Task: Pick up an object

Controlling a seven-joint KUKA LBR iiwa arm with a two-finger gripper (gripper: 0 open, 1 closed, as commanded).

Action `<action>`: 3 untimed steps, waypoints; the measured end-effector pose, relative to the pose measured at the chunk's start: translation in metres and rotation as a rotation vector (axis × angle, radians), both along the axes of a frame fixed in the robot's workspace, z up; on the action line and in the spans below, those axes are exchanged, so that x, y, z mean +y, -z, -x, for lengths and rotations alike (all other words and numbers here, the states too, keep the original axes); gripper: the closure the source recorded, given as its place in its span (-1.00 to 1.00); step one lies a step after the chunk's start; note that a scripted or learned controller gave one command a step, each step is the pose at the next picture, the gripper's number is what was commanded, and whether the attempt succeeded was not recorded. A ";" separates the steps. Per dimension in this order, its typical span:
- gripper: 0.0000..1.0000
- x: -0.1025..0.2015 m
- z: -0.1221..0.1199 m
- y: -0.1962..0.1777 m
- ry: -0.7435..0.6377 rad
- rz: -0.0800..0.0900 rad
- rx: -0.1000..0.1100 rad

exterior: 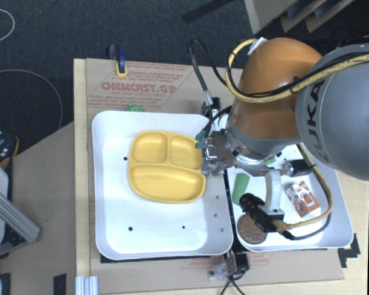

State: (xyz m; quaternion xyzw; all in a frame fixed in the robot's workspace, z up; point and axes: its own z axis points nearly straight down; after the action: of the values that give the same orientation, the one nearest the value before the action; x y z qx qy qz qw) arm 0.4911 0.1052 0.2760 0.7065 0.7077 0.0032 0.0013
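Note:
A yellow divided plate (165, 167) lies in the left bin (151, 233), toward its back. My gripper (211, 155) hangs over the wall between the two bins, right by the plate's right rim. The orange-banded wrist above hides much of it. In the right bin (335, 231) I see a green cylinder (240, 186), a brown round disc (250, 231) at the front, and a red and white packet (302, 197). The arm covers the back of the right bin.
Both bins rest on a cardboard sheet (144, 85). A small green thing (134, 107) lies just behind the left bin. A blue and yellow clamp (121, 61) sits at the cardboard's back edge. The front half of the left bin is bare white floor.

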 end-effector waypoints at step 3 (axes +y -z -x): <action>1.00 0.042 0.012 -0.172 -0.001 0.001 0.001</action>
State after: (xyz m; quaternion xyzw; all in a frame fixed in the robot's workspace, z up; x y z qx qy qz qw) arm 0.4795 0.1471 0.4477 0.7062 0.7080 0.0023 0.0013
